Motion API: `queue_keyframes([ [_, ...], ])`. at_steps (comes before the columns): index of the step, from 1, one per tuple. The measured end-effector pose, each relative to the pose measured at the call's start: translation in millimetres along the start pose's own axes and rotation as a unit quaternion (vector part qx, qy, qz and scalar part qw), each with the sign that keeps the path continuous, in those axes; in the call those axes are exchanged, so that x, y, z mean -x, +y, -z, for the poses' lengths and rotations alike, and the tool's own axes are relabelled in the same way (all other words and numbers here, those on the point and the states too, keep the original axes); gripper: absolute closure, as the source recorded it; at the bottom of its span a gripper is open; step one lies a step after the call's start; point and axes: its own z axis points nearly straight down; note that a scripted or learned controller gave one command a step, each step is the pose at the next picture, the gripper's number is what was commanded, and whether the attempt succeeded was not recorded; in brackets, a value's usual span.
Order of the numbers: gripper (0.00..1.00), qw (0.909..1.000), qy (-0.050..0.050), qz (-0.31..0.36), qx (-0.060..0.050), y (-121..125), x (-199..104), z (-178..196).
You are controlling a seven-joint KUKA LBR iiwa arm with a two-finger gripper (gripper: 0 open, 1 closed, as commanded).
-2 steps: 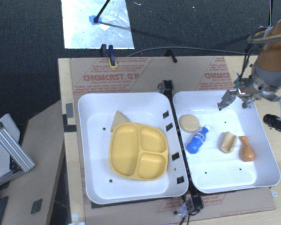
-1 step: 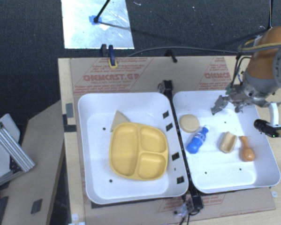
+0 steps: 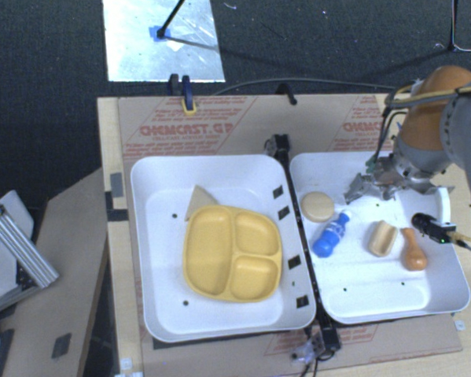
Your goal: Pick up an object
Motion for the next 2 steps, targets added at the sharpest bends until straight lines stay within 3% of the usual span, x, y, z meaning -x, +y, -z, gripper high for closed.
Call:
queue_keyframes([
  [1, 1.0, 1.0, -0.001, 0.001, 0.003, 2, 0, 14],
  [2, 1.0, 1.0, -0.001, 0.0, 0.004, 13, -4, 68],
])
